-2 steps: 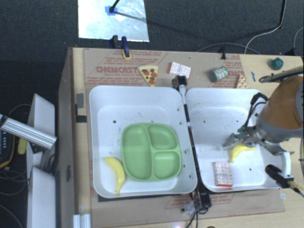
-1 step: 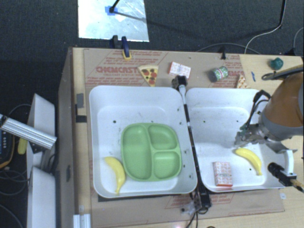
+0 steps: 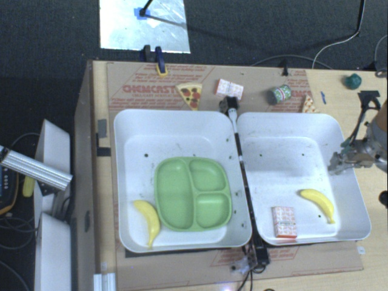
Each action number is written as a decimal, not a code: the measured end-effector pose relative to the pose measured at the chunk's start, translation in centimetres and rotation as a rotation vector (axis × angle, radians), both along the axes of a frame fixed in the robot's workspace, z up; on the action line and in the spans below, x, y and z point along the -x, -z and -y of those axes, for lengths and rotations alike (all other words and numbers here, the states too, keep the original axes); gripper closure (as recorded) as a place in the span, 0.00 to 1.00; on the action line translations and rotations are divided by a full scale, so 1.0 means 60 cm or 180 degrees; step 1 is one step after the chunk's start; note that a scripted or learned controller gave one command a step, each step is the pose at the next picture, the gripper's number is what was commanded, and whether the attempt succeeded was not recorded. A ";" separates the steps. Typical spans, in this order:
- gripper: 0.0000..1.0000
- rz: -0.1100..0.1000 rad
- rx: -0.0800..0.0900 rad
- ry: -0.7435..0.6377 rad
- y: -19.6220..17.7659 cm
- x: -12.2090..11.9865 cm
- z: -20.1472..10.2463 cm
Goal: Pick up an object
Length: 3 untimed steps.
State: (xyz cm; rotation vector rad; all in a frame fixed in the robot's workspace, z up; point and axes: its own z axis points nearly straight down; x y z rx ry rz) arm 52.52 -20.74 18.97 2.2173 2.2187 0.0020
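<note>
Gripper: the gripper (image 3: 341, 162) sits at the right rim of the right bin (image 3: 285, 132); whether it is open or closed cannot be told, and nothing is seen in its grasp.
Nearest object: a banana (image 3: 319, 203) lies on the right bin's floor, just below and left of the gripper, apart from it.
Box: a small red-and-white box (image 3: 284, 220) rests near that bin's front wall, left of the banana.
Left bin: the left bin (image 3: 176, 126) holds a green divided plate (image 3: 193, 193) with a second banana (image 3: 148, 221) at the plate's left edge.
Bench: a pizza-slice toy (image 3: 190, 94), a small carton (image 3: 229, 89) and a green can (image 3: 280, 93) lie behind the bins.
</note>
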 end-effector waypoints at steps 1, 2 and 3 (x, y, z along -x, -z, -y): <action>0.00 -0.0006 -0.0006 -0.0002 0.001 0.001 -0.001; 0.00 -0.0007 -0.0005 -0.0002 0.175 0.030 -0.001; 1.00 0.0000 -0.0004 -0.0004 0.158 0.029 -0.001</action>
